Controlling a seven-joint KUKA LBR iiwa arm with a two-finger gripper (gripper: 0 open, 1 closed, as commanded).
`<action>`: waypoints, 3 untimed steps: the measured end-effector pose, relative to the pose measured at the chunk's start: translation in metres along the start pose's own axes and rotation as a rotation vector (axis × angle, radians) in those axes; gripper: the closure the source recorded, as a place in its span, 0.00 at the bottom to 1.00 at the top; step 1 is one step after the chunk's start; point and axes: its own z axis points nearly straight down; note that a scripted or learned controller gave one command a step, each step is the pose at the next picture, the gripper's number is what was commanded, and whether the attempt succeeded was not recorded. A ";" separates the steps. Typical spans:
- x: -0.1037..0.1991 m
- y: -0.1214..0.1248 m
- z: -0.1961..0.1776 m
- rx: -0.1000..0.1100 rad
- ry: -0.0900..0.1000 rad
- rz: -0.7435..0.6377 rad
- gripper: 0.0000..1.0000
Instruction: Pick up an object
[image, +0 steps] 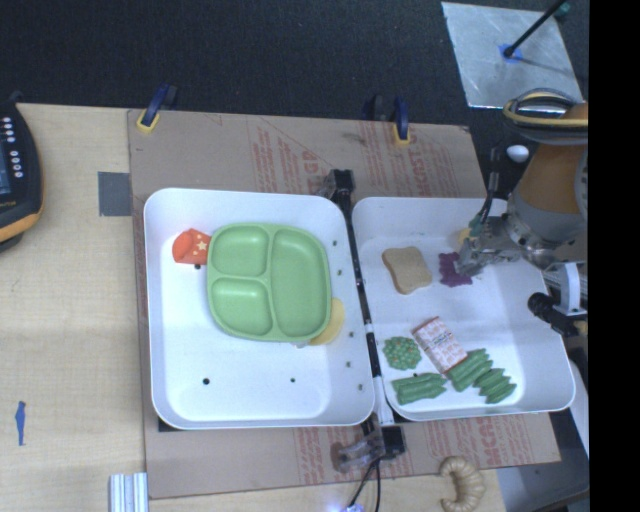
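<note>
In the right bin (520, 330) lie a tan bread slice (406, 268), a small purple item (455, 270), a round green broccoli piece (402, 352), a red-and-white packet (440, 343) and several green bean pods (480, 376). My gripper (473, 250) hangs at the bin's upper right, its tip just right of and touching or nearly touching the purple item. The left bin (190, 370) holds a green divided plate (270, 282), with a red item (190, 246) at its left edge and a yellow item (330, 322) peeking out at its lower right.
A black-and-orange pendant (15, 180) lies at the far left of the bench. Blue clamps (400, 120) hold the cardboard sheet under the bins. A tan curled object (462, 482) rests below the right bin. The arm's body (545, 190) looms over the right bin's upper right corner.
</note>
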 end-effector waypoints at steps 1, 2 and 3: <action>0.000 0.000 0.001 0.001 0.000 0.000 0.00; -0.001 0.000 -0.010 0.001 -0.001 -0.002 1.00; -0.001 0.000 -0.010 0.001 -0.001 -0.002 0.00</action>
